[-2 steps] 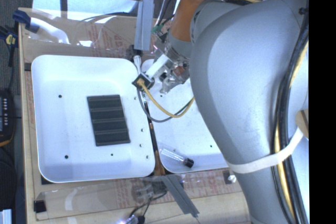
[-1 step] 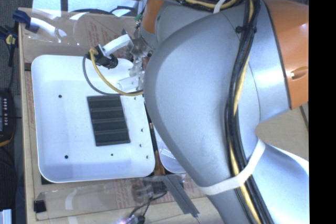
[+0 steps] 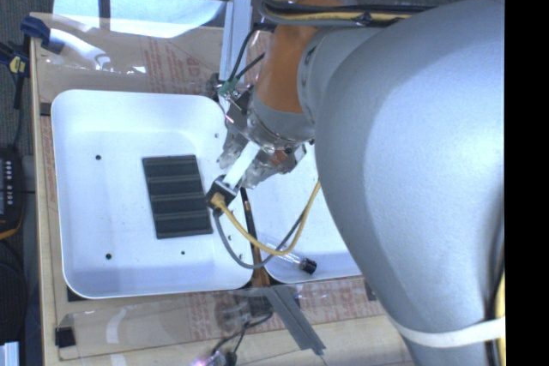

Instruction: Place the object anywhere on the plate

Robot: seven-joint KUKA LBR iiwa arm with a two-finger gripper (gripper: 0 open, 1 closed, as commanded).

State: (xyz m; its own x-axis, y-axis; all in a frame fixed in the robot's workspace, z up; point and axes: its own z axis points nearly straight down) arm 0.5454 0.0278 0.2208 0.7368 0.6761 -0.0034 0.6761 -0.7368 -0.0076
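Observation:
A dark ribbed rectangular plate (image 3: 176,195) lies flat in the middle of the left white bin (image 3: 86,133). My gripper (image 3: 243,159) hangs over the seam between the two bins, just right of the plate's upper right corner, pointing down and left. The grey arm and its orange band (image 3: 283,73) cover most of the right bin (image 3: 296,223), and whatever lies in that bin under the arm is hidden. I see no loose object on the plate or beside it.
Around the plate the left bin's floor is bare white. Clear plastic sheeting (image 3: 129,9) lies on the bench behind the bins. A metal bracket (image 3: 287,317) sits at the bench's front edge, between the bins.

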